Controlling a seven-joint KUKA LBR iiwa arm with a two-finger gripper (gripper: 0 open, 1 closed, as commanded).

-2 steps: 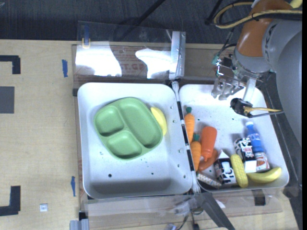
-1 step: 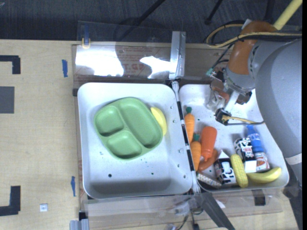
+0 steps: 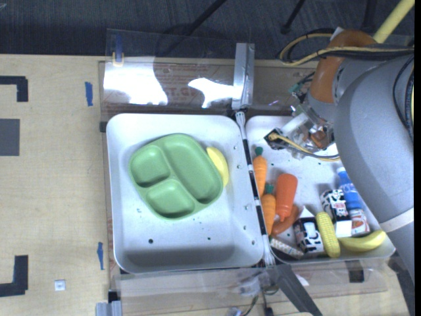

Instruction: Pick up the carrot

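A carrot (image 3: 260, 171) with a green top lies along the left wall of the right bin (image 3: 263, 127), pointing toward the front. A second, similar orange carrot (image 3: 268, 209) lies just in front of it. My gripper (image 3: 306, 129) hangs over the back of the right bin, to the right of and behind the carrots and apart from them. I see nothing held in it.
An orange bottle (image 3: 286, 195) lies right beside the carrots. Corn (image 3: 327, 232), a banana (image 3: 362, 242), a blue bottle (image 3: 348, 189) and small cartons (image 3: 308, 234) crowd the bin's front right. The left bin (image 3: 125, 229) holds a green divided plate (image 3: 174, 174) with a yellow thing (image 3: 220, 163) behind it.
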